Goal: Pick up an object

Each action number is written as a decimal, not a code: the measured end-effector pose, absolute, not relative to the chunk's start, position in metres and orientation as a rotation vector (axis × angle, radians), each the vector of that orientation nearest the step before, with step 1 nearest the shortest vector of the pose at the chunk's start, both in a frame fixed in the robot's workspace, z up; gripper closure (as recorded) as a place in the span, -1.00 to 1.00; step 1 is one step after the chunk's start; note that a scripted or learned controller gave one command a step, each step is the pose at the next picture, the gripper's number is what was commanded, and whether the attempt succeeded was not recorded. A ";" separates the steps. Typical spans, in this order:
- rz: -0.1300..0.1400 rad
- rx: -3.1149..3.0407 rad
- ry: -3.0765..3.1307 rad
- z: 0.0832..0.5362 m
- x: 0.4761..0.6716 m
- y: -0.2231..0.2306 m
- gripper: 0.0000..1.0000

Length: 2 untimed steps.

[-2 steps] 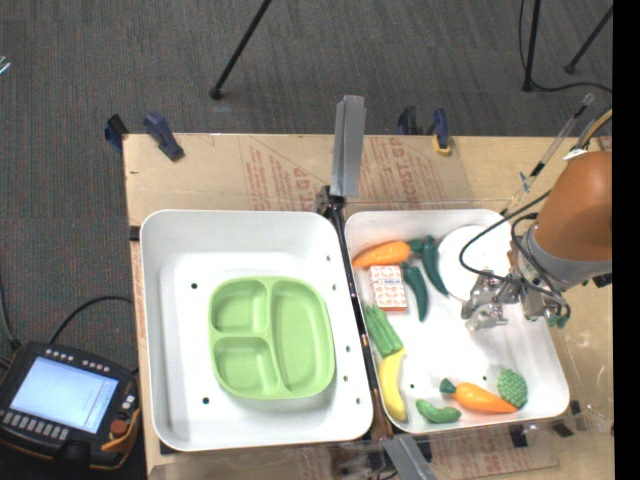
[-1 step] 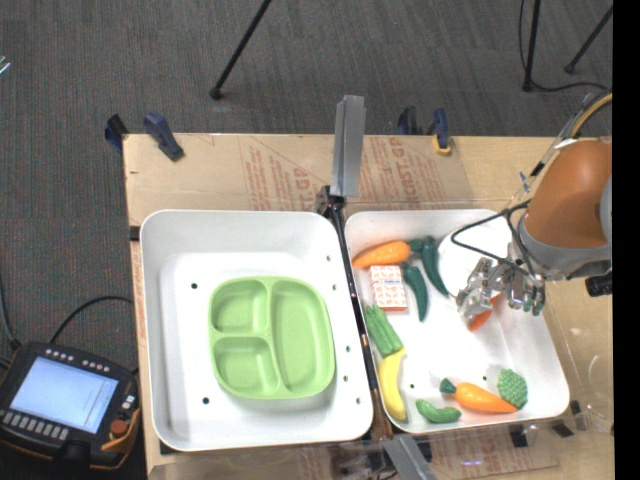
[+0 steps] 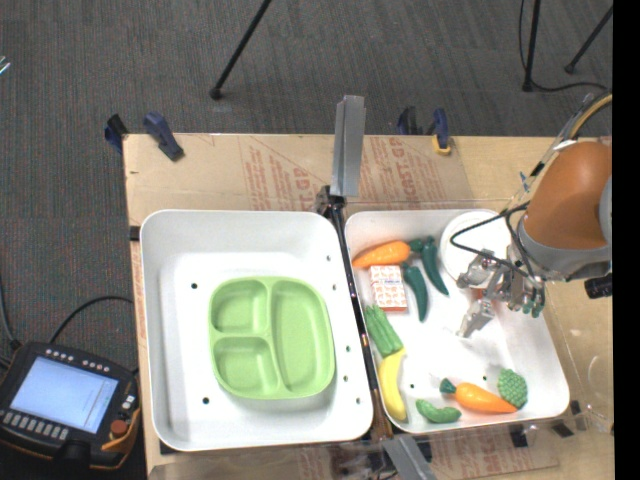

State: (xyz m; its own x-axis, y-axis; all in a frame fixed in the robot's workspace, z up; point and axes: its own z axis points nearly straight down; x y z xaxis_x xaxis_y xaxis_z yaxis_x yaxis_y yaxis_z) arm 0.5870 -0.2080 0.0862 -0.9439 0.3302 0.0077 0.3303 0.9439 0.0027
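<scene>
We read the tool (image 3: 478, 320) as hovering above bare floor of the right bin (image 3: 530, 343), grip state indiscernible, probably lining up on a toy.

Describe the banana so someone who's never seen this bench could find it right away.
Look in the right-hand white bin, along its left wall near the front corner. The banana lies there, just below a ridged green vegetable. It is the only yellow thing, curved and smooth, while its neighbours are green or orange.
</scene>
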 end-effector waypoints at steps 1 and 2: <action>-0.003 -0.603 -3.081 0.087 0.638 -0.111 -1.00; 0.000 -0.662 -3.072 0.088 0.601 -0.158 -1.00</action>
State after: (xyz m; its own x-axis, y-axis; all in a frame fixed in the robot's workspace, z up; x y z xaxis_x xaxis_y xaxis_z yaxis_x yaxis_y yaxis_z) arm 0.6012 -0.1584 0.0880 -0.9112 0.4120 -0.0012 0.4120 0.9112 0.0001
